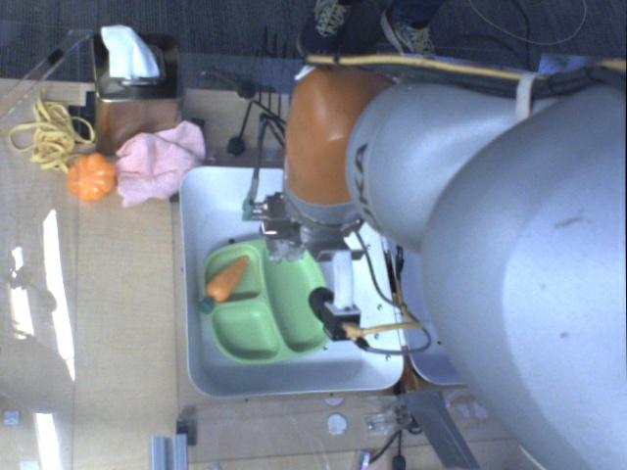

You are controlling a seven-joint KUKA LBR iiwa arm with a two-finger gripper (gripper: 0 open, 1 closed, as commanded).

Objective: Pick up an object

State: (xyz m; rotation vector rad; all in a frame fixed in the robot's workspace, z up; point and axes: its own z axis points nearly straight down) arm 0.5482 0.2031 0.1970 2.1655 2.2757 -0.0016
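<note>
Since the gripper (pixel 294 248), its state unreadable, hangs at the carrot's (pixel 227 278) three o'clock, a descent may strike the green tray (pixel 257 333).

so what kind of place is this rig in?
Likely a robotics lab: a grey arm with an orange band works over a shallow white bin holding a green divided tray, with cables on carpet and someone's sneakers nearby.

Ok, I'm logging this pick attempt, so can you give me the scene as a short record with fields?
arm: grey KUKA arm with orange band, over the left bin
bin: shallow white plastic bin
tray: green divided plastic tray, lying in the bin
carrot: orange toy carrot, in the tray's upper-left compartment
outside bin: small orange pumpkin, pink cloth, tissue box
</note>
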